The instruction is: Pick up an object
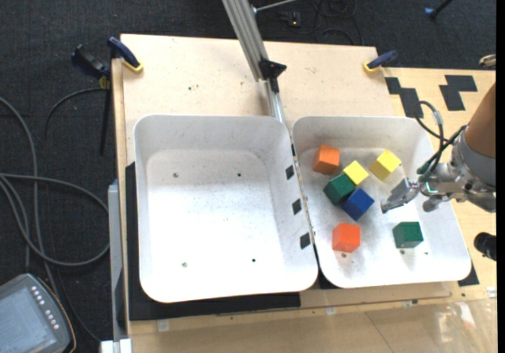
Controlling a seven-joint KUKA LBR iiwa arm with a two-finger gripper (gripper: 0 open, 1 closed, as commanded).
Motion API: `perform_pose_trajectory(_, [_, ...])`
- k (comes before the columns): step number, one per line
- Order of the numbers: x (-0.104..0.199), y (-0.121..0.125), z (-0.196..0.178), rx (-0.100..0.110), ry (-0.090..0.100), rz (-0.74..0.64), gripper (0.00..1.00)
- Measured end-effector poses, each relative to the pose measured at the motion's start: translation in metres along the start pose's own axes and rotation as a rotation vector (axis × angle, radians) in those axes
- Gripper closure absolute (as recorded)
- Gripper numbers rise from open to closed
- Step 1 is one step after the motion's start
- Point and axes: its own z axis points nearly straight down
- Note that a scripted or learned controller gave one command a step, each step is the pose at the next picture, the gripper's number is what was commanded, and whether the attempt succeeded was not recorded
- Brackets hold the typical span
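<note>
claw (397, 200): mine, open or closed — can't tell
target: green cube (408, 234), isolated
tip: descend centred

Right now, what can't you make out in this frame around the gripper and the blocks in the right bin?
- Two-finger gripper: too small and blurred in the camera view to tell if it is open or shut.
- Grey KUKA arm: cut off by the right edge.
- Dark green wooden cube: partly covered by the yellow cube and blue cube packed against it; whether they overlap or only touch is unclear.
</note>
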Motion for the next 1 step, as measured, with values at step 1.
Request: perform_pose_trajectory(1, [0.0001, 0.0008, -0.0018, -0.004, -0.001, 0.001, 0.0])
